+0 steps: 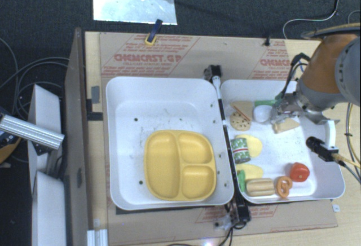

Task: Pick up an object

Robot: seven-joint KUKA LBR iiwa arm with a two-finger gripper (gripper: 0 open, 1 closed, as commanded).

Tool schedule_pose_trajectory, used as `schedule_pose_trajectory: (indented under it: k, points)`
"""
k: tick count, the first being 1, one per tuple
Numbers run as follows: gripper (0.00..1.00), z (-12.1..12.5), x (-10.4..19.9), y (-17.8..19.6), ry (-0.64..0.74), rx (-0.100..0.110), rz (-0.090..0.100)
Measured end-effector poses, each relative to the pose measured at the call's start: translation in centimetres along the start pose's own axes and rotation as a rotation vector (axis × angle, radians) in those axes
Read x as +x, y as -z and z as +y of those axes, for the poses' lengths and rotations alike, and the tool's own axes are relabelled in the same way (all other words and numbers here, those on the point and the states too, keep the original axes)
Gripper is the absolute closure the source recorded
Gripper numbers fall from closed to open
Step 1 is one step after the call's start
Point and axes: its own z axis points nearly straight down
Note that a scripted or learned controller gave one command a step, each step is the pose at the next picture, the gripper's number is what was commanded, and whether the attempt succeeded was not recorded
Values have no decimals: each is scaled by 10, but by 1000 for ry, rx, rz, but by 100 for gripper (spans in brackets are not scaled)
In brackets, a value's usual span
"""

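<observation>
We've got the grey-and-orange arm's gripper (pixel 286 108) low over the right white bin (pixel 337 183), right above a pale tan wedge-shaped block (pixel 286 124). Can't tell its grip state. A yellow three-compartment plastic tray (pixel 180 165) sits in the left white bin (pixel 121 126).

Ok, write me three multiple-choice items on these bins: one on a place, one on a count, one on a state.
1. Where does the yellow tray lie?
A. left bin
B. right bin
C. on the floor

2. How many compartments does the tray have?
A. one
B. three
C. six

3. How does the green can rest?
A. hanging from the gripper
B. on the tray
C. in the right bin, beside the divider

Answers: 1 A, the tray sits on the left bin's floor. 2 B, one long section and two smaller ones. 3 C, the can rests among the toy food by the middle wall.
</observation>
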Motion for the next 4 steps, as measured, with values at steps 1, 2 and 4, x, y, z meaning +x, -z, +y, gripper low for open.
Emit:
schedule_pose_trajectory:
  k: [1, 2, 4]
  points:
    - [100, -23, -38, -1, -4, 23, 7]
    - [100, -25, -40, -10, 0, 7, 7]
    - [100, -55, -48, -14, -2, 26, 9]
